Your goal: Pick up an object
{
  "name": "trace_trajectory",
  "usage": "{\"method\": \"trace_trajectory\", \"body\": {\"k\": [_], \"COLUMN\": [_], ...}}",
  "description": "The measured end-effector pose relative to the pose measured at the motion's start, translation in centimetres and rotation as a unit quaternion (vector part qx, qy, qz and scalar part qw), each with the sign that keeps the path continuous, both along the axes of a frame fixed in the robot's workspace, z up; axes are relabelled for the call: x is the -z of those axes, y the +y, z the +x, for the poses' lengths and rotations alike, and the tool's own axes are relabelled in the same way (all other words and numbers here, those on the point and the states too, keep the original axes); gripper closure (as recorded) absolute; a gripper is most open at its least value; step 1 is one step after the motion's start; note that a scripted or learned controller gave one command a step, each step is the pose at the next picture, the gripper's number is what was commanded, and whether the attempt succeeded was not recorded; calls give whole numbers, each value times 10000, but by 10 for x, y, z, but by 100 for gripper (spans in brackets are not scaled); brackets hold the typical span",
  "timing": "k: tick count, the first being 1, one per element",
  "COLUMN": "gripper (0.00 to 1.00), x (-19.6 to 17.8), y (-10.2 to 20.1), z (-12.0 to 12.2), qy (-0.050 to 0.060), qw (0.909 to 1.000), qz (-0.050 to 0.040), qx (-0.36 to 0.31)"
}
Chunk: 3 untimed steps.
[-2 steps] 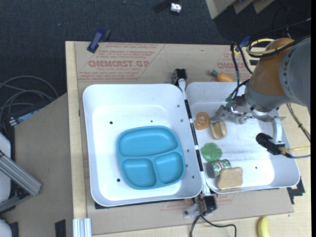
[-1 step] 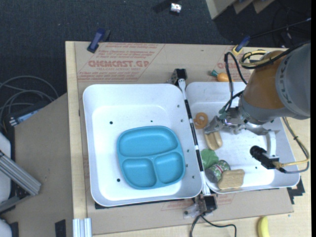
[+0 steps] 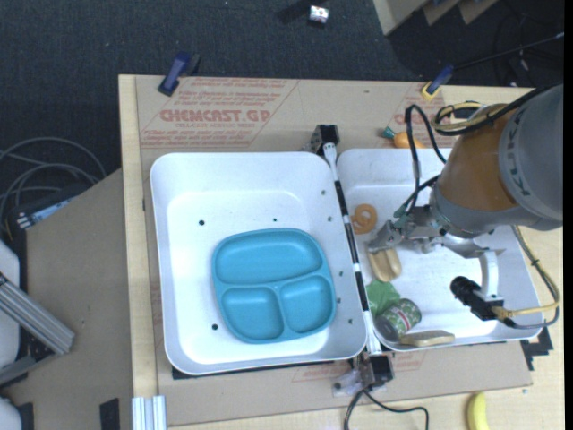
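Where bread (image 3: 386, 263) lies, tool (image 3: 397, 237) perhaps touches.

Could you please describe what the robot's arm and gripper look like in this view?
The arm is a thick, rounded grey cylinder with a broad orange band above the wrist. Black cables loop along the band's left side, with yellow wiring near its top. Below the band is a grey wrist section, then the metallic grey gripper. A white bracket and a black fitting hang beside the wrist.

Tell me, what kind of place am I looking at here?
Most likely a robotics lab: a robot arm reaches over two white bins on a plywood bench, with loose cables on the carpeted floor.
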<state>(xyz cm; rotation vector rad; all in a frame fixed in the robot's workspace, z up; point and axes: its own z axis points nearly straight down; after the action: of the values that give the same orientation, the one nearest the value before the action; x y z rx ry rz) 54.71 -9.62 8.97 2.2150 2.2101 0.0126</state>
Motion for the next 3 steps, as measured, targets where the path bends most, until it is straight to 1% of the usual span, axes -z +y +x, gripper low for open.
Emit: {"method": "trace_trajectory", "body": {"k": [2,3], "gripper": [0,0], "x": [0,0], "y": [1,3], "z": [3,-6], "qy": [20,3], "qw": [10000,10000], "qz": [1,4], "qx": [-2,-3]}}
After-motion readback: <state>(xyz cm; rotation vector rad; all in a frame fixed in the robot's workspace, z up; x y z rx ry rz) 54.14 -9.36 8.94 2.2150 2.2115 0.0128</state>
